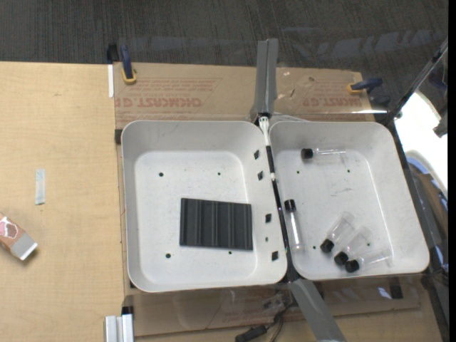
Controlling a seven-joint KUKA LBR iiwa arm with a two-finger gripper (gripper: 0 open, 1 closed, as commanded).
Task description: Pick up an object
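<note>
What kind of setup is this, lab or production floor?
Most likely a robot grasping lab bench: two shallow white bins, left bin and right bin, clamped on cardboard, with test items inside, a black ribbed pad and clear vials.

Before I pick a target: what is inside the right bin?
The right bin holds clear tubes with black caps: one near the back, one along the left wall, a cluster at front. The cluster's count is unclear.
</note>
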